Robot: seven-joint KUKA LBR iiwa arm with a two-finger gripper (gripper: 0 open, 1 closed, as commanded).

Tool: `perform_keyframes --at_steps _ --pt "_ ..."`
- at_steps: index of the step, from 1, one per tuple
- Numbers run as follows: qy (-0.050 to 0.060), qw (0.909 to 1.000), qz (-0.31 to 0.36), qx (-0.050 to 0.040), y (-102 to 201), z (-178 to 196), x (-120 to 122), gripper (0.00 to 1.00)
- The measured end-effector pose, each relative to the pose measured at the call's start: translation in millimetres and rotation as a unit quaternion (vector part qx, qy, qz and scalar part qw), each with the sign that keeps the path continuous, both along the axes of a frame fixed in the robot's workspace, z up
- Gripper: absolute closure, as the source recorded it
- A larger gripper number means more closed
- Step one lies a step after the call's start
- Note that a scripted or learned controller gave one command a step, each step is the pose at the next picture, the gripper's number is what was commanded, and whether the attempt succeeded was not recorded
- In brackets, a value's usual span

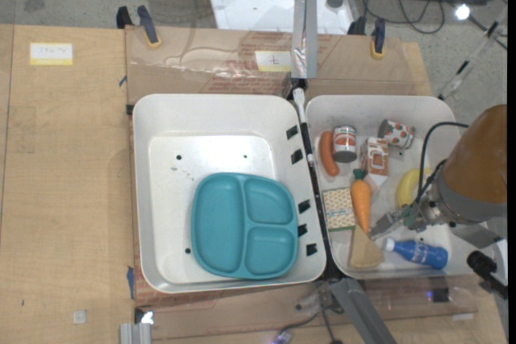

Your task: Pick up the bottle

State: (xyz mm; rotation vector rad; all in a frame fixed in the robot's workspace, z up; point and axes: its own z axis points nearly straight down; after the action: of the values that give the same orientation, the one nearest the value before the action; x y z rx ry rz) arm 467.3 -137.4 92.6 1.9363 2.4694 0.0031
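The bottle (418,253) is blue with a white cap and lies on its side near the front right of the right bin (419,105). My gripper (401,219) hangs just above and slightly left of it, low over the bin floor, at the end of the arm with the orange band (486,165). The gripper's tip sits between the bottle and a carrot (360,204). Nothing is visibly held.
The right bin also holds a sausage (327,153), a can (344,143), a small carton (376,158), a yellow fruit (408,188), a cracker (339,209) and a bread wedge (364,253). A teal divided plate (244,225) lies in the left bin (161,173).
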Motion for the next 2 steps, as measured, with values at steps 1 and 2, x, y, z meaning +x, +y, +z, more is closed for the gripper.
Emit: perform_keyframes --at_steps 1,2 --pt "0.000 0.9999 0.011 0.0001 2.0 0.0 0.0 0.00" --pt "0.000 0.9998 0.020 0.0004 1.1 -0.2 -0.1 0.00"
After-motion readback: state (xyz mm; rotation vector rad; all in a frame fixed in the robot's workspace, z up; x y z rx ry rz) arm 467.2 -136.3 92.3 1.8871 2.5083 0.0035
